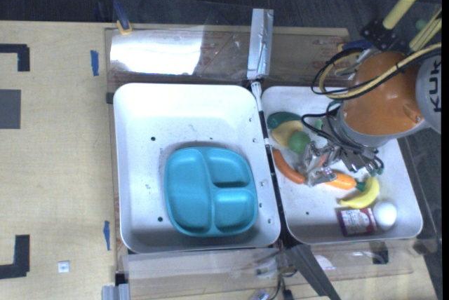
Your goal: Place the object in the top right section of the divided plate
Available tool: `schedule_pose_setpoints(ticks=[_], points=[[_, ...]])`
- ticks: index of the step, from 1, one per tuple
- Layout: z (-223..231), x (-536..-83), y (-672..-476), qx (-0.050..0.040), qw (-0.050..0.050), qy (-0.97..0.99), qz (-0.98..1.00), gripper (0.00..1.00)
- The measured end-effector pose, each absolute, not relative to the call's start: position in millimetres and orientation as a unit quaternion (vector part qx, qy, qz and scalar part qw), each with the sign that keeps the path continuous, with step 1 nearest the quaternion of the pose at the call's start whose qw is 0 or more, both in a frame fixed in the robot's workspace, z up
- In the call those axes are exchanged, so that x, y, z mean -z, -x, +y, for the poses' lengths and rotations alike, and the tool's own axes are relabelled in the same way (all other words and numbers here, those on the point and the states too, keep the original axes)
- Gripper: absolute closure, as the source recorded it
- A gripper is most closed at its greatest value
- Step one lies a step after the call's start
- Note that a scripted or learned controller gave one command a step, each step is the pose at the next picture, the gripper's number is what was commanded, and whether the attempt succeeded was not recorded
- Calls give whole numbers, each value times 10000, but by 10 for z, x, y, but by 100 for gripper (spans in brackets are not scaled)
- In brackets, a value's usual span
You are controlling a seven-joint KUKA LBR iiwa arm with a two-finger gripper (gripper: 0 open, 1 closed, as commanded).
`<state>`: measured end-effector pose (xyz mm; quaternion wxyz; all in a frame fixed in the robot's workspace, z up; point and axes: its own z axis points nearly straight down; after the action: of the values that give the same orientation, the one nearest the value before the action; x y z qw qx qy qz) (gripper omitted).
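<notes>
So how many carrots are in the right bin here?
2. One carrot lies left of the gripper near the bin's left wall; the other carrot lies just right of it, above the banana. The arm may hide more.

Glossy orange band [379, 99] tops a grey metal wrist [351, 137]; black and yellow cables [337, 71] loop beside it, near black lettering [436, 92] on white casing.

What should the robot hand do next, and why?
Probably close on one toy and lift. The gripper is down among the toy food in the right bin, by the orange carrot, and the blue divided plate has nothing in it.
</notes>
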<state>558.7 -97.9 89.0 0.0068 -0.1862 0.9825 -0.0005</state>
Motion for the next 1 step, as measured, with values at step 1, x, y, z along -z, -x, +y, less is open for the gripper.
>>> schedule_pose_setpoints(ticks=[1], points=[[-1946, -881, -5264, 25, 39, 2085, 9780, 100]])
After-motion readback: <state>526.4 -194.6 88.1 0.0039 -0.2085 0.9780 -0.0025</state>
